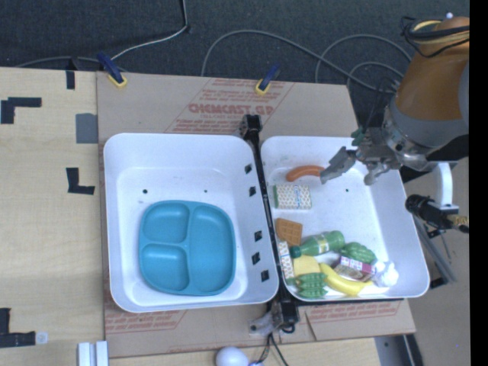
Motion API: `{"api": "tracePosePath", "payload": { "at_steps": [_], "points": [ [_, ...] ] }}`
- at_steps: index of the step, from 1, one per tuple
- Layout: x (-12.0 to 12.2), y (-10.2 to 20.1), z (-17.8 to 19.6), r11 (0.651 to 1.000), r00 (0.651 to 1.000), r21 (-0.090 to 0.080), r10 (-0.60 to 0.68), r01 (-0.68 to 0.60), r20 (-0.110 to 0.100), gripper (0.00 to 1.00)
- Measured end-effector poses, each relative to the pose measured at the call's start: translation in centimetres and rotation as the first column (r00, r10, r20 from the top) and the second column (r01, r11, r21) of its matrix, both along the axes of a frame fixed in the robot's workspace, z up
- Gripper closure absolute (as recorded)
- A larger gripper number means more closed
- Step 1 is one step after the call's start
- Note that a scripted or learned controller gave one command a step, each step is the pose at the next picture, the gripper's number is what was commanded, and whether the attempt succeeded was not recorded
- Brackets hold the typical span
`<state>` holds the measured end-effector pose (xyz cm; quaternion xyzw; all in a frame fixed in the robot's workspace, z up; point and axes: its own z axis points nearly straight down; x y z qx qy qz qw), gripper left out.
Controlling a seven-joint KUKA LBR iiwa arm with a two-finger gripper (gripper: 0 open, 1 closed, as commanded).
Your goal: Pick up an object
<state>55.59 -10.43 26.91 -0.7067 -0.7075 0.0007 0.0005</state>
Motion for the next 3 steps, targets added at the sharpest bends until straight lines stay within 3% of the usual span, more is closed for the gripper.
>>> {"api": "tracePosePath", "payload": {
  "at_steps": [1, 2, 3],
  "points": [
    [4.1, 2.5, -8.2, 1.000, 1.000, 0.001, 0.001, -0.001, -0.003, 0.00],
    [7.2, 0.4, -15.7, 1.000, 1.000, 0.000, -0.001, 0.001, -0.002, 0.00],
    [10.8, 0.1, -18.4, 1.000, 1.000, 0.002, 0.000, 0.000, -0.007, 0.00]
  ]
}}
